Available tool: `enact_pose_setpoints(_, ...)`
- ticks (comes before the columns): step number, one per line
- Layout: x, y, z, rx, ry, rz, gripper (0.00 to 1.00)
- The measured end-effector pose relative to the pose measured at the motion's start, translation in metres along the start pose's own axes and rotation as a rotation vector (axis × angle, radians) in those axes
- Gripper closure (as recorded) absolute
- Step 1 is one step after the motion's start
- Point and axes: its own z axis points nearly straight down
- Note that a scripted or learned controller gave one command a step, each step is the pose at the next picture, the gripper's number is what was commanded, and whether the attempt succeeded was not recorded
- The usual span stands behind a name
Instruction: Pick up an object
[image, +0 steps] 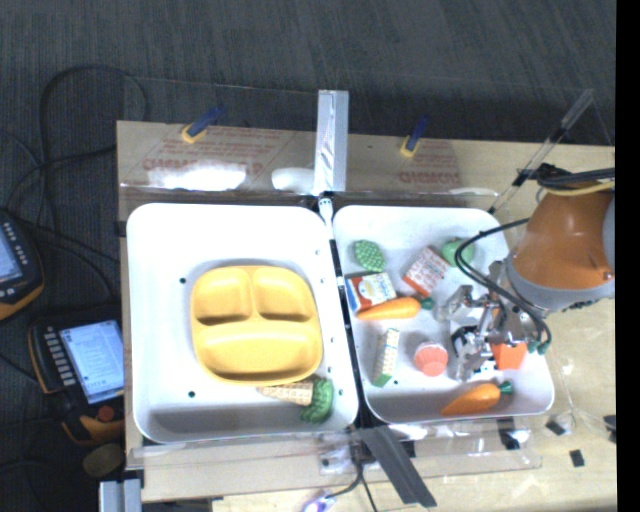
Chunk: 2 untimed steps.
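Camera view: the gripper (478, 338) hangs low in the right bin (400, 405), near a pink round piece (431, 359) and a carrot (471, 399); whether its jaws are open, I cannot tell.

Grey arm (600, 290), orange band, black cables, metal claw (478, 335)

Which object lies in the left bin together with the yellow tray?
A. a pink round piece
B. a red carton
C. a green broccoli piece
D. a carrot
C: the green broccoli piece lies by the yellow tray at the left bin's front edge.
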Motion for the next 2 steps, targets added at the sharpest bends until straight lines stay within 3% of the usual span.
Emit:
enact_pose_setpoints(1,0.006,0.059,0.000,0.009,-0.011,0.226,0.00)
enact_pose_setpoints(2,-0.066,0.104,-0.024,0.008,0.003,0.341,0.00)
